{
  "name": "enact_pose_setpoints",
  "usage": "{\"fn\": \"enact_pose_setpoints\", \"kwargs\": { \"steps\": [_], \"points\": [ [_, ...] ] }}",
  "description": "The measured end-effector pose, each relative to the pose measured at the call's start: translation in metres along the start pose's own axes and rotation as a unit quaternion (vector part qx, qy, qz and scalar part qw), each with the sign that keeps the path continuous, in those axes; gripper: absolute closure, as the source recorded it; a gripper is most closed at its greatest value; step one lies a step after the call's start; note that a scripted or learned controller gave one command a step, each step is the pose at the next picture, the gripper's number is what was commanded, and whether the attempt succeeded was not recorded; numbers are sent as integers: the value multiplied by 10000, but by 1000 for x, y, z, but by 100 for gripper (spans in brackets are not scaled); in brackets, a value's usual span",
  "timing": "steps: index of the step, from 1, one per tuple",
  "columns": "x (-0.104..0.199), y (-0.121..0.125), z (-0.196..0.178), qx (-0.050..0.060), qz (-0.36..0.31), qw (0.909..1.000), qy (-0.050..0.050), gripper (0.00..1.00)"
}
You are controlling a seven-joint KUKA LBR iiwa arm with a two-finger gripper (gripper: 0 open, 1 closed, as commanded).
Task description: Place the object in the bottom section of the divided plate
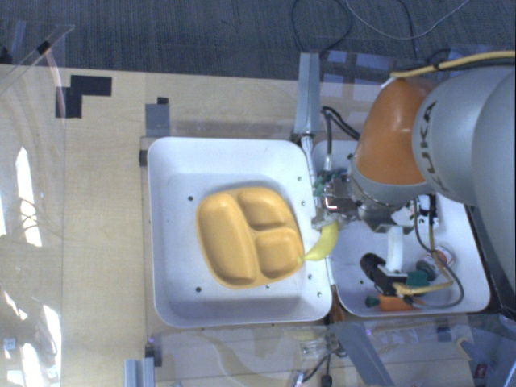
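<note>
A yellow divided plate (206,220) lies in the middle of the left bin (173,184). It has one large section on its left and two smaller ones on its right, all with nothing in them. My gripper (329,216) hangs over the wall between the two bins, just right of the plate. It is shut on the upper end of a yellow banana-shaped object (320,245). That object dangles down over the left bin's right rim, close to the plate's lower right section but apart from it.
In the right bin (468,240), beneath the arm, lie a teal object (418,278) and an orange object (392,302) near the front wall. The grey and orange arm covers most of that bin. A clear panel stands at the far left.
</note>
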State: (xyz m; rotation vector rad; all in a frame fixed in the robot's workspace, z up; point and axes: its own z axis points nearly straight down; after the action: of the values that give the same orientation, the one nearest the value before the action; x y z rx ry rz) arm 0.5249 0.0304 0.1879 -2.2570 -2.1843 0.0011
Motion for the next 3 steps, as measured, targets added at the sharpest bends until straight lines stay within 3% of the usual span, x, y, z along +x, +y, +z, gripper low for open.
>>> {"fn": "enact_pose_setpoints", "kwargs": {
  "steps": [1, 2, 3],
  "points": [
    [111, 38, -46, -4, -909, 9959, 1, 100],
    [35, 1, -30, 1, -421, 9991, -2, 100],
    [119, 58, -50, -5, 843, 9964, -6, 100]
  ]
}}
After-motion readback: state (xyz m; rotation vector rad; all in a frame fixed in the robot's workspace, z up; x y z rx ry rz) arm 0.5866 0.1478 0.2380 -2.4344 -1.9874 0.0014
